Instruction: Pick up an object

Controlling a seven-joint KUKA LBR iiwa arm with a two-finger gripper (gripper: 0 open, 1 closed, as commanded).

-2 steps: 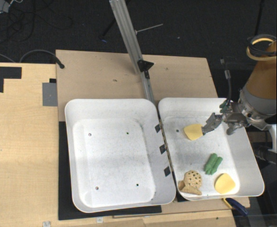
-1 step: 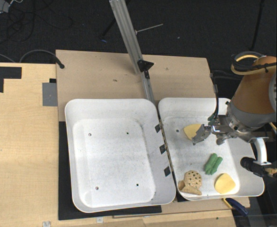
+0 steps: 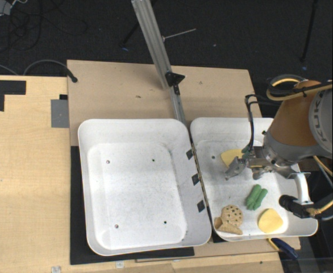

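Nearest the camera, along the near edge of the right bin (image 3: 303,230), three candidate objects are lying: a tan cookie-like piece (image 3: 230,218) at the near left corner, a yellow round piece (image 3: 270,220) to its right, and a green piece (image 3: 256,197) just beyond and between them. All three are lying apart from one another, which is favouring a clean single-object grasp.

Farther in, the pincer (image 3: 234,168) is hovering low over the middle of the right bin, its tip pointing left. How far its fingers are spread cannot be told from this view, and nothing is visibly held between them. A pale yellow wedge (image 3: 230,156) is lying just beside the tip, on its far side; this is judged to be the likely target.

To do the step well, the pincer should be centring over the wedge before descending, straddling its narrow axis, and closing only once it is low against the bin floor. The bin's centre wall is near, so drift to the left should be avoided.

The left bin (image 3: 133,186) is sitting alongside on the counter (image 3: 24,169).
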